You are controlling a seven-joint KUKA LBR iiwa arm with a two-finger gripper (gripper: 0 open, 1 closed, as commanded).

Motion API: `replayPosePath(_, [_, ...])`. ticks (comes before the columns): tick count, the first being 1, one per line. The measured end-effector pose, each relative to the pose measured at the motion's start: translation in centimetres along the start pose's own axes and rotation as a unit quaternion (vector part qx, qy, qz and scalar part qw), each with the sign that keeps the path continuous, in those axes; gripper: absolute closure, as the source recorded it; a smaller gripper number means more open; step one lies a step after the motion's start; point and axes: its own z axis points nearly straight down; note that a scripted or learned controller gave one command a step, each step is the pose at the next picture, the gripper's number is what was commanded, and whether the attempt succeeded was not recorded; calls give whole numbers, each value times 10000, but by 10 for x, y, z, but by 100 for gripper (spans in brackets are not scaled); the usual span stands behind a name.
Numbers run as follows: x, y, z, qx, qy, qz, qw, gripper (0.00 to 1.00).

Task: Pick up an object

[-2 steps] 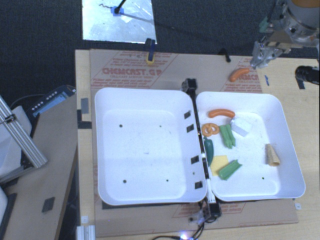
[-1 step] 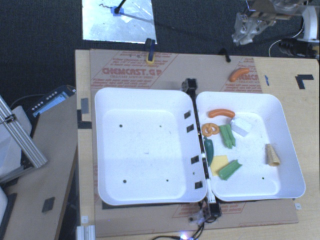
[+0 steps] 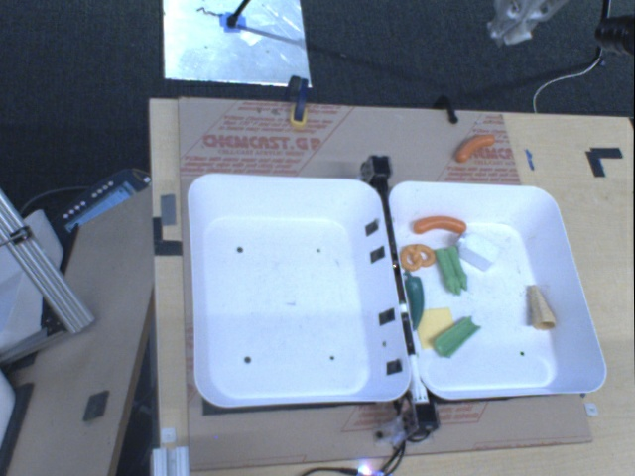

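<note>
Orange sausage [image 3: 439, 225] far below jaws [image 3: 518, 18]

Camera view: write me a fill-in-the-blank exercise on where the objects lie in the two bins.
1. Every toy food item inside a bin lies in the ____ bin of this view.
2. The orange sausage in that bin lies right above the ____.
3. A second orange sausage lies outside the bins, on the ____ sheet.
4. The white block sits just right of a ____ vegetable.

Missing words: right; pretzel; cardboard; green
</note>
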Motion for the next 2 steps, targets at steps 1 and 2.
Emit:
replayPosePath(1, [75, -21, 145, 132, 9, -23, 9999, 100])
replayPosePath(2, [85, 1, 46, 2, 7, 3, 10000, 100])
